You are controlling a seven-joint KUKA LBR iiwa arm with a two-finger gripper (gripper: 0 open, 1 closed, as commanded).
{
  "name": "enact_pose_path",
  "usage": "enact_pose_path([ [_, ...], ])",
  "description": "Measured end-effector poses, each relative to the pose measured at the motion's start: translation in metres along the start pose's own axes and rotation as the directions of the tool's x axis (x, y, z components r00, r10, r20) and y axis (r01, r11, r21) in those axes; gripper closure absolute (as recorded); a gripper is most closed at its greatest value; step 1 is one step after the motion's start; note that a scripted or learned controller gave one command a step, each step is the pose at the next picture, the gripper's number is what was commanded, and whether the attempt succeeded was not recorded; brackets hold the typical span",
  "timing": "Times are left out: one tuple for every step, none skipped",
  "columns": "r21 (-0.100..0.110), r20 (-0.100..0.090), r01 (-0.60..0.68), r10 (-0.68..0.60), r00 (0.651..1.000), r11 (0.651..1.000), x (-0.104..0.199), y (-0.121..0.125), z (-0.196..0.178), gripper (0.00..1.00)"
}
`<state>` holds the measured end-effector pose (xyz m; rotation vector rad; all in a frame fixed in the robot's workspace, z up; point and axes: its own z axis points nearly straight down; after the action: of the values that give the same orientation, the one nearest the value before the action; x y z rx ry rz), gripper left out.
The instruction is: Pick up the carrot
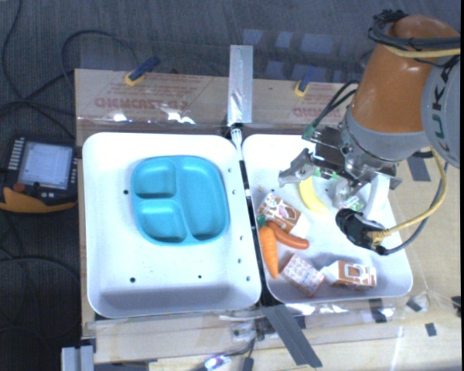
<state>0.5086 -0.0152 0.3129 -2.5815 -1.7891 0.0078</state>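
The orange carrot lies in the right bin, tight against its left wall, with its green end pointing to the far side. My gripper hangs over the bin's far middle, up and to the right of the carrot and well apart from it. Nothing shows between its fingers. The arm's bulk hides the bin's far right corner.
Beside the carrot lie a red sausage, a patterned packet, a yellow banana under the gripper, and two small boxes near the front. The left bin holds a blue divided plate.
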Motion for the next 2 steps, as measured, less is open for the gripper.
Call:
enact_pose_path([
  [0.004,0.003,0.001,-0.001,1.000,1.000,0.000,0.000,-0.008,1.00],
  [0.001,-0.001,0.289,-0.289,0.957,0.957,0.021,-0.035,0.024,1.00],
])
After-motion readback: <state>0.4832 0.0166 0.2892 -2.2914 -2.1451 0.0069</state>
